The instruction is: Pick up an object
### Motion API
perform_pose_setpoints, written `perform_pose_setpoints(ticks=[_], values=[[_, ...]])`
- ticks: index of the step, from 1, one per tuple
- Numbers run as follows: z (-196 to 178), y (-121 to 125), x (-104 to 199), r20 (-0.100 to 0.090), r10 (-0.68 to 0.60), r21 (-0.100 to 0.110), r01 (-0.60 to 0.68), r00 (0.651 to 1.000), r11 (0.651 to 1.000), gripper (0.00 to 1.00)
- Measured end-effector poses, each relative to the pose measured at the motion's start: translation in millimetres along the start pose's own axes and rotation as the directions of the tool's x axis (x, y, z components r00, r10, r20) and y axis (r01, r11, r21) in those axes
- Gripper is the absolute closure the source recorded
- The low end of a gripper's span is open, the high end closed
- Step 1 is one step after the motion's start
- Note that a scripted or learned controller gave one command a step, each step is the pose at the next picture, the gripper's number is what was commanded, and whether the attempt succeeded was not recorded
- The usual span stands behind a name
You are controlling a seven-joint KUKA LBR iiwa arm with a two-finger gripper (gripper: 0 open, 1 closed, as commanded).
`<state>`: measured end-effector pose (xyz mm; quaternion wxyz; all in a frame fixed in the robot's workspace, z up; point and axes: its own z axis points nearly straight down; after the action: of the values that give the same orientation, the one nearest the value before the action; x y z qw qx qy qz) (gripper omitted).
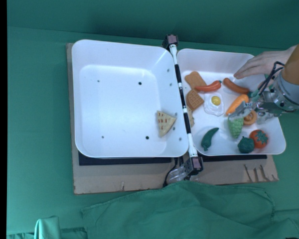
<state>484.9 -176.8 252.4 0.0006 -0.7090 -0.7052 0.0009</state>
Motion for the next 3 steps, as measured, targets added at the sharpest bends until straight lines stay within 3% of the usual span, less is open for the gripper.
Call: perform_pose_setpoints(ticks=[1, 2, 3], values=[[57.7, -8.7, -2.2, 0.0, 0.0, 0.001, 0.0, 1.0, 1.0, 0.0], [68.9, -6.8, -4.6, 0.002, 0.0, -0.009, 0.0, 1.0, 1.0, 0.0], [55.0, -4.5, -7.4, 0.01, 0.004, -0.023, -0.004, 1.0, 1.0, 1.0]])
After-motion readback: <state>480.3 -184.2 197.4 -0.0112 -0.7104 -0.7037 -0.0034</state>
